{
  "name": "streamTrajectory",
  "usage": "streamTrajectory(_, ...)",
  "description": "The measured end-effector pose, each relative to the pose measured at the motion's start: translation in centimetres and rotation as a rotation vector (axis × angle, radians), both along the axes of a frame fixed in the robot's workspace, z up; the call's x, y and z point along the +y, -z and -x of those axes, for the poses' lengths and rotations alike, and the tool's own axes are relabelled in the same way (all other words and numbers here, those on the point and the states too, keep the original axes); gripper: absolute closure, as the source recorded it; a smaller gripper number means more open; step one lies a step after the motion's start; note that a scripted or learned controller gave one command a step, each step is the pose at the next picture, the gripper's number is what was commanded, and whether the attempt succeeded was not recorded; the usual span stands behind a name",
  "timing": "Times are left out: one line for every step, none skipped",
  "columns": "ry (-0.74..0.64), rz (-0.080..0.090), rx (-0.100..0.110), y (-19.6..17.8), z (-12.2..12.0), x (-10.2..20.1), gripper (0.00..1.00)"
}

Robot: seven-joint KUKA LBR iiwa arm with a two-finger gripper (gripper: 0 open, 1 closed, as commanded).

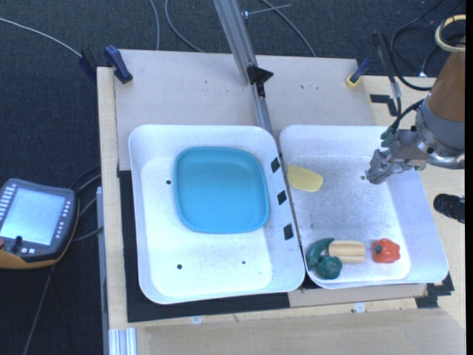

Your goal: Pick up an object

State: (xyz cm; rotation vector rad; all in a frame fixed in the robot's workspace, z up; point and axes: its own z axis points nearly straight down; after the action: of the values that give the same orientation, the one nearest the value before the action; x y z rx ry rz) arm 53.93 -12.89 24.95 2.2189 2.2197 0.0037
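A grey robot arm (447,117) with an orange band reached in over the right-hand bin (414,198), its gripper (377,170) poised above the bin's upper right part; whether the pincer was released or clenched could not be told from this angle, and nothing could be seen in its grasp. Within that bin, a pale yellow object (304,178) lay near the upper left corner, well apart from the gripper. Along the bin's near edge sat three more items in a row: a dark green object (324,259) toward the lower left corner, a tan block (347,251) touching it on the right, and a red object (385,251) just beside the block. Left of that bin stood a second white bin (148,220) holding a blue square plate (222,189). Far to the left of both bins, off the bench, rested a handheld control pendant (33,220) with a lit screen.
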Motion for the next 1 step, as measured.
streamTrajectory(-0.004,-0.001,0.004,1.19,-2.6,4.77,1.0)
